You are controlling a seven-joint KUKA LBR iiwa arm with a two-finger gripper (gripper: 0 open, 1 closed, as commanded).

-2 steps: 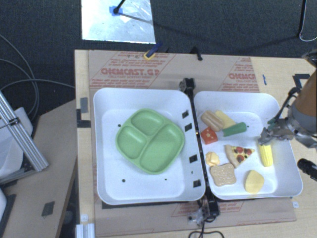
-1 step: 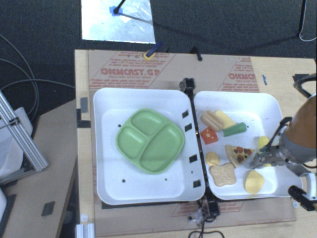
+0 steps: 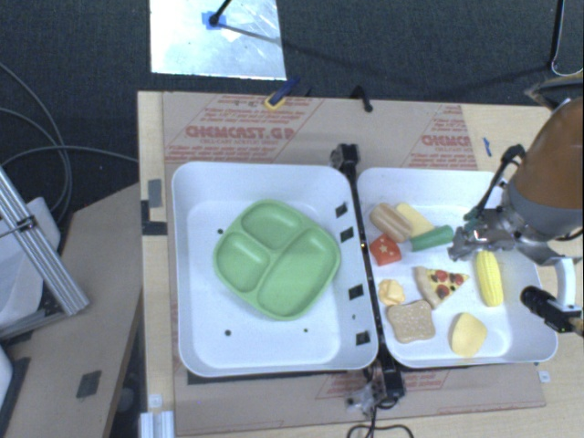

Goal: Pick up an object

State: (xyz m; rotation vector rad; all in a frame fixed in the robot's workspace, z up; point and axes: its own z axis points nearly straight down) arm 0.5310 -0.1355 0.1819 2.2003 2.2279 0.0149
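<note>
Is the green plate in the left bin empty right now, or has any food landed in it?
Empty. The green plate lies flat in the left bin, and all three compartments show bare green. The food is in the right bin.

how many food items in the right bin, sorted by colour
Yellow: 4 – corn, lemon, block, small piece
Tan: 2 – hot dog, bread
Red: 1 – cube
Green: 1 – cylinder
Mixed: 1 – pizza
Total: 9

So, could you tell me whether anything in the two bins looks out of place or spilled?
Nothing stands out. The green plate lies flat in the left bin, and the toy foods, such as the corn, pizza and toast, lie loose in the right bin.
</note>
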